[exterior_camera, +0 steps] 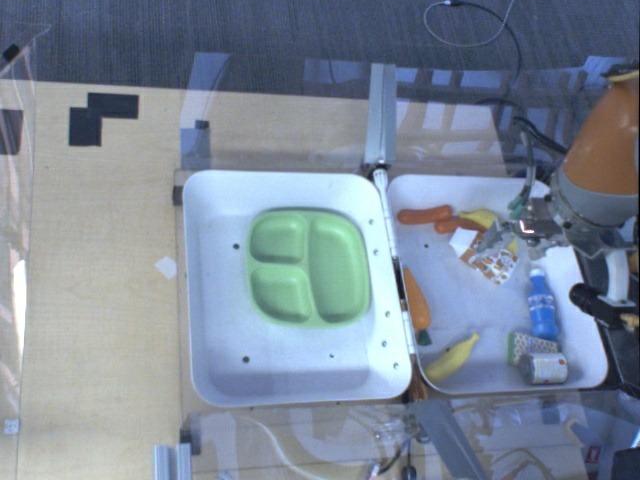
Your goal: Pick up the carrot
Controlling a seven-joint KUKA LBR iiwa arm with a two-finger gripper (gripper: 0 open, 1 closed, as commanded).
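Observation:
The carrot (416,301) is orange with a small green end. It lies lengthwise along the left wall of the right bin (480,303), near the divider. The gripper (520,226) hangs over the upper right part of that bin, just above a white and orange snack packet (492,260). It is well to the right of the carrot and further back. Behind the gripper, the grey arm with its orange band (606,138) comes in from the right edge.
In the right bin are a red sausage (425,215), a small yellow piece (481,218), a banana (450,356), a blue bottle (541,308) and a can (541,367). The left bin (215,298) holds a green divided plate (305,268).

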